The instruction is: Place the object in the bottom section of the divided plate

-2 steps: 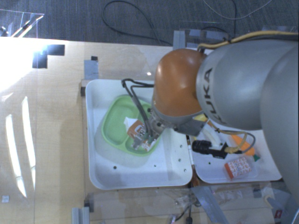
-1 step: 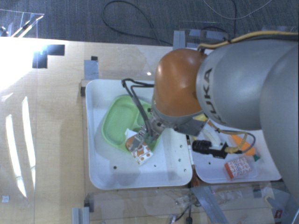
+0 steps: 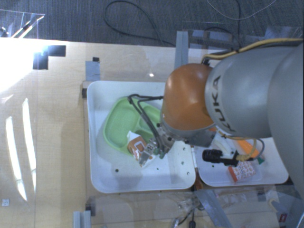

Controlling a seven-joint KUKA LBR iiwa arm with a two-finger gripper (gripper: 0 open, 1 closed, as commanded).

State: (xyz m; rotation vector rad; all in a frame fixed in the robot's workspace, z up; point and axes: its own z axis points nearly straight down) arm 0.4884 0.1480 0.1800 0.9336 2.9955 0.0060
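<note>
The gripper (image 3: 155, 149) hangs low over the left bin (image 3: 109, 175), and from here I can't tell whether it is open or closed. An orange-and-white packet (image 3: 137, 150) sits right against its tip, on the near rim of the green divided plate (image 3: 118, 122). The grey arm (image 3: 247, 94) looms above the right bin (image 3: 268, 177), where a small red-and-white box (image 3: 242, 171) lies.

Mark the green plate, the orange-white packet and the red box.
Plate (image 3: 118, 125): camera view, bare left section.
Packet (image 3: 137, 150): camera view, orange top face.
Box (image 3: 242, 172): camera view, its top.
</note>
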